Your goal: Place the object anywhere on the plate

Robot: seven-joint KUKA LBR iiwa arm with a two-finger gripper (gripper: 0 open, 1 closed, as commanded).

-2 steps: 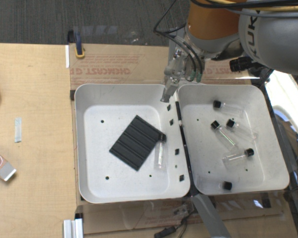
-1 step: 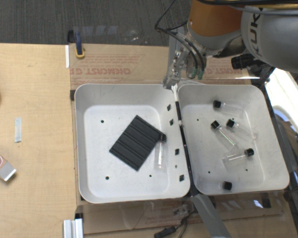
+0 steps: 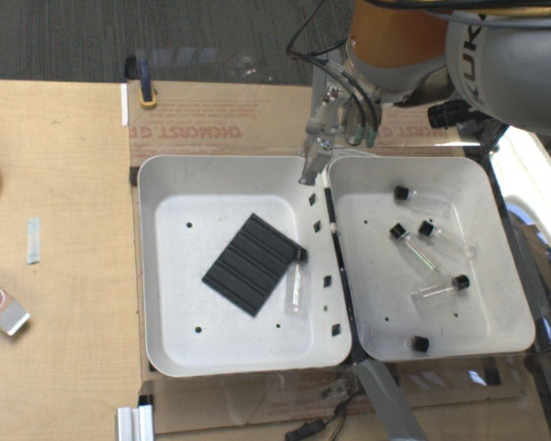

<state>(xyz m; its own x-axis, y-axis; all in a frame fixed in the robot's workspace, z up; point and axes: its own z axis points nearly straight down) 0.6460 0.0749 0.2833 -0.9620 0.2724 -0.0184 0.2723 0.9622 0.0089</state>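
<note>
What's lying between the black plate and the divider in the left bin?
In the camera view, one clear vial lies beside the black plate, at its right edge; further right, bare bin floor.

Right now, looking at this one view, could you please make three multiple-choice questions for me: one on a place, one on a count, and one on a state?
1. Where does the black ribbed plate lie?
A. In the left bin
B. In the right bin
C. On the cardboard outside the bins

2. How many clear vials with a black cap lie beside that plate in its bin?
A. None
B. One
C. Three

3. Where is the end effector relative to the plate?
A. Pressed flat on the plate
B. Over the far rim, where the two bins meet, apart from the plate
C. Low inside the right bin, among the vials

Answers:
1 A: the plate rests on the floor of the left bin.
2 B: a single vial lies at the plate's right edge.
3 B: the tip hangs at the top of the divide, with bare bin floor between it and the plate.
</note>
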